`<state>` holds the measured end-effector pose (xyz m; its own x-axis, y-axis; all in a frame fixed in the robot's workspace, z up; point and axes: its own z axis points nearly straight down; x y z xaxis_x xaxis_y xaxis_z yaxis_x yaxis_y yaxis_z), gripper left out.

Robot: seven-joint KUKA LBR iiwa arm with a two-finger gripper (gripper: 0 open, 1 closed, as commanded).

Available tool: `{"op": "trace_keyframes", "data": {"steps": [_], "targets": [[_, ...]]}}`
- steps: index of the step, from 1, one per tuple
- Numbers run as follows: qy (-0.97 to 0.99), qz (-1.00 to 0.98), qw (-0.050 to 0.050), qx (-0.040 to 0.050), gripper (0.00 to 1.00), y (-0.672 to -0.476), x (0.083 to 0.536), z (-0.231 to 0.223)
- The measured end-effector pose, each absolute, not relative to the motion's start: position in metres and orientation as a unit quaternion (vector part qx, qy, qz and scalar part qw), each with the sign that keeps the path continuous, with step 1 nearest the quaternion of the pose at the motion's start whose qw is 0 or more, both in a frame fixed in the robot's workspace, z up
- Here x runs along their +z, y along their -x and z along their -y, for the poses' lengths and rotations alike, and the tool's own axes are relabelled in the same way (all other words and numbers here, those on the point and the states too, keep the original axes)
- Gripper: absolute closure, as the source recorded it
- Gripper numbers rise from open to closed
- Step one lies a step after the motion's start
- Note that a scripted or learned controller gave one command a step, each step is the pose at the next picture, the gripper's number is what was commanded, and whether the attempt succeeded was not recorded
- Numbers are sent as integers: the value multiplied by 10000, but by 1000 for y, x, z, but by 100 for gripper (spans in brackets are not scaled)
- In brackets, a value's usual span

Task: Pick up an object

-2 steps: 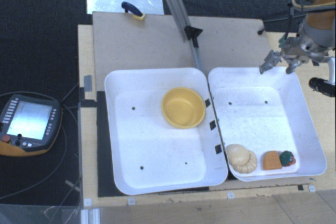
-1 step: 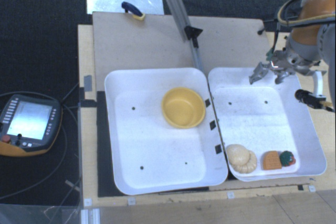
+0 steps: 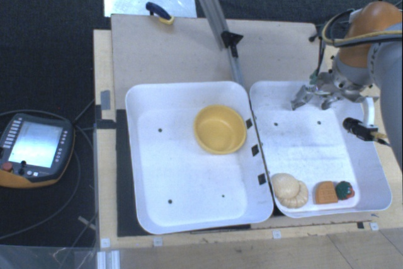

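Note:
A yellow bowl (image 3: 220, 129) sits upright in the left bin (image 3: 151, 198), near its back right corner. In the right bin (image 3: 371, 167), at the front edge, lie a cream round bun-shaped object (image 3: 289, 190) and an orange block with a green and red piece (image 3: 334, 192) beside it. My gripper (image 3: 310, 103) hovers over the back of the right bin, far from these objects. It is open, with nothing between its fingers (image 3: 296, 103).
A slanted metal pole (image 3: 211, 3) comes down to a clamp just behind where the two bins meet. A teach pendant (image 3: 34, 148) lies on the floor at the left. A small yellow and blue clamp (image 3: 159, 11) sits on the bench's back edge.

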<state>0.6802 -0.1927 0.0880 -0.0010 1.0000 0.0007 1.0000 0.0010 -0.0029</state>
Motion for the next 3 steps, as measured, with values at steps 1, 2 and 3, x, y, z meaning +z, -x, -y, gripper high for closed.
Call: {"op": "trace_keyframes", "data": {"steps": [1, 2, 3], "targets": [[7065, 7077, -13, -5, 100, -682, 102, 193], [7068, 7074, -25, -15, 100, -687, 164, 196], [7067, 7076, -22, -14, 100, -688, 208, 194]]}}
